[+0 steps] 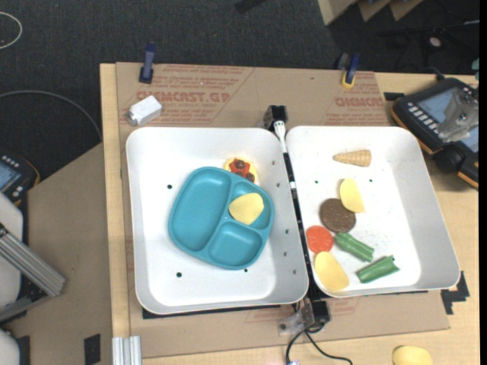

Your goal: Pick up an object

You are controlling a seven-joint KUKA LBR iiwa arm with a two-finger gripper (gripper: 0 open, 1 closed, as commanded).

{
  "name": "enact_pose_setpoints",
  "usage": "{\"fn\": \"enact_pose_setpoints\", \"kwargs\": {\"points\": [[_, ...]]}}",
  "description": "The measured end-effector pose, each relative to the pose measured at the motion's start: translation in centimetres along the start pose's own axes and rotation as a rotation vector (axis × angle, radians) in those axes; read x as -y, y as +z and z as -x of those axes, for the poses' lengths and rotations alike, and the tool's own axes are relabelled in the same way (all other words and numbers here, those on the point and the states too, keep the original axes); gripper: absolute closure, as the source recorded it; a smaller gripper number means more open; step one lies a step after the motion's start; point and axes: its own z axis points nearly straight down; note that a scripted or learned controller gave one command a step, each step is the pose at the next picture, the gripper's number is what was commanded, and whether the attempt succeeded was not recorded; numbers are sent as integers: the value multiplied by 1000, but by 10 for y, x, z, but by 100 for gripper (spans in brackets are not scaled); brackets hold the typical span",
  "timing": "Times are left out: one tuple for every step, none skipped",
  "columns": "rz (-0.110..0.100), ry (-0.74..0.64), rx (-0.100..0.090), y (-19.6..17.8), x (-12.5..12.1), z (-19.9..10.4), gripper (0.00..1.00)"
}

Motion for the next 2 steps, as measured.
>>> {"fn": "enact_pose_setpoints", "kwargs": {"points": [[-13,6,-3,102,2,49,100],[-9,3,-3,163,-2,102,100]]}}
